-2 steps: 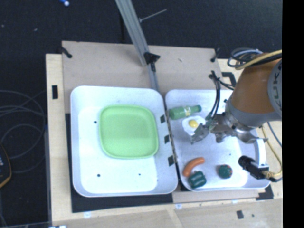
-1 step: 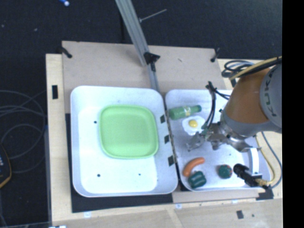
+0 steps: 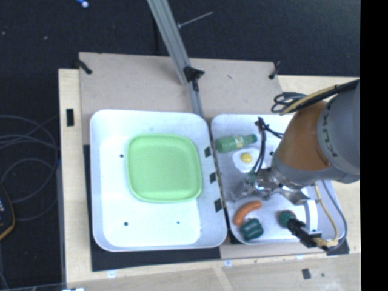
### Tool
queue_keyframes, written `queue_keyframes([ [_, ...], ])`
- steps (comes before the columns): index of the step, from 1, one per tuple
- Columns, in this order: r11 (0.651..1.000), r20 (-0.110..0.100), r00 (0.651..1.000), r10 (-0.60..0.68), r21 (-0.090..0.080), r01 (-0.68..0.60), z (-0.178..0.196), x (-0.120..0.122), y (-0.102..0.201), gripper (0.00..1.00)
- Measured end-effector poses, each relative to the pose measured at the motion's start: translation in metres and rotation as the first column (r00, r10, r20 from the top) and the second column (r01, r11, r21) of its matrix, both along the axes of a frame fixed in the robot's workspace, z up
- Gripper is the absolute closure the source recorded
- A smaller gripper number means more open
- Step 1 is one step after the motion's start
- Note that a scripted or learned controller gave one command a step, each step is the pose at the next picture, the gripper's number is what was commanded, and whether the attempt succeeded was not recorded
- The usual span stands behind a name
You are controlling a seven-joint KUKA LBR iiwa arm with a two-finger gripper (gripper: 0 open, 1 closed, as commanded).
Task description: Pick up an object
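Setting: tan tabletop [image 3: 133, 83] on a dark floor, with two shallow white bins side by side. The left bin [image 3: 109, 223] has a light green square plate [image 3: 163, 167] sitting in it.
Right bin: the right bin [image 3: 224, 129] is where all the small stuff is, namely a green bottle [image 3: 235, 142], a fried-egg toy [image 3: 245, 159], an orange sausage [image 3: 247, 210], a dark green chunk [image 3: 251, 228] and another green bit [image 3: 286, 217].
Pincer: the pincer [image 3: 254, 185] hangs low over the middle of the right bin, just above the sausage. Can't tell if it's apart or together, too murky down there.
Likely target: my guess is the sausage, it's closest, lying near the bin's front-left corner.
Handling: looks like a light plastic toy, smooth and rounded, so probably a bit slippery and prone to rolling out of a pinch. Doesn't look fragile.
Where to grab: I'd pinch across the middle of its narrow width.
Long axis: runs diagonally, lower-left end toward the bin's front, upper-right end toward the pincer.
Watch out: the dark green chunk sits just beside its lower end.
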State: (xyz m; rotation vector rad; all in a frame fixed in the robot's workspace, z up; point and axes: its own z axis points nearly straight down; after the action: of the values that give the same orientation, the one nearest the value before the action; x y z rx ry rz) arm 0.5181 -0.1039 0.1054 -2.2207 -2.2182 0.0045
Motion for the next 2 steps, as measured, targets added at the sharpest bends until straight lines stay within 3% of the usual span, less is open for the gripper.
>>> queue_keyframes([
  [1,1.0,0.006,1.0,-0.001,0.0,0.001,0.013,0.002,0.0,1.0],
  [2,1.0,0.01,1.0,0.002,0.0,-0.002,0.067,0.0,0.009,1.0],
])
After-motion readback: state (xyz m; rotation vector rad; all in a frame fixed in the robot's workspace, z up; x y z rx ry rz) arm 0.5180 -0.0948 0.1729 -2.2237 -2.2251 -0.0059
